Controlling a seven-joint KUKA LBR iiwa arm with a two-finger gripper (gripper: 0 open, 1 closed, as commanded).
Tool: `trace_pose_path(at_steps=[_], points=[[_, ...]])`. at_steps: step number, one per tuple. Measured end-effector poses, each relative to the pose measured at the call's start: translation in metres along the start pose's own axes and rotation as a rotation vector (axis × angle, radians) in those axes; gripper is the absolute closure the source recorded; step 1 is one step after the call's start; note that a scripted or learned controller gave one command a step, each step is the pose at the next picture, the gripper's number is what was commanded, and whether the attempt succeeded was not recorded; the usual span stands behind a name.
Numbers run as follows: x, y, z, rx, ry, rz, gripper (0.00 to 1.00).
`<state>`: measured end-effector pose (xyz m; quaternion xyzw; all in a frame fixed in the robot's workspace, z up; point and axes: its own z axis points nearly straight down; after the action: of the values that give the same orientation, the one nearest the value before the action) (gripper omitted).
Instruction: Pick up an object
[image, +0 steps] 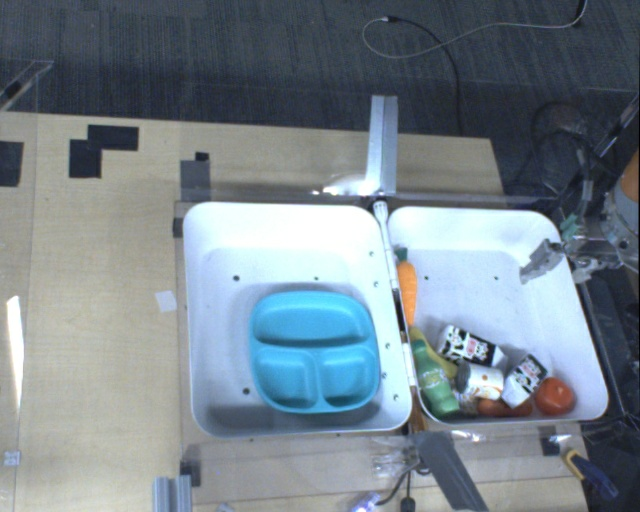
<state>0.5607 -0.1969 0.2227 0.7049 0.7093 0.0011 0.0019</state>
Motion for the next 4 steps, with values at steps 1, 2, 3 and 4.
trace_pose_path(at_steps=[1,2,3,4], points=[[0.067,-0.001,0.019,-0.001,0.001,-0.121,0.00],[0.067,-0.001,0.019,-0.001,0.001,-0.121,0.00],[0.023,0.068,0.021,-0.002,-0.001,-0.097,0.00],[-0.003,0.083,0.031,-0.003,-0.001,-0.057,0.00]])
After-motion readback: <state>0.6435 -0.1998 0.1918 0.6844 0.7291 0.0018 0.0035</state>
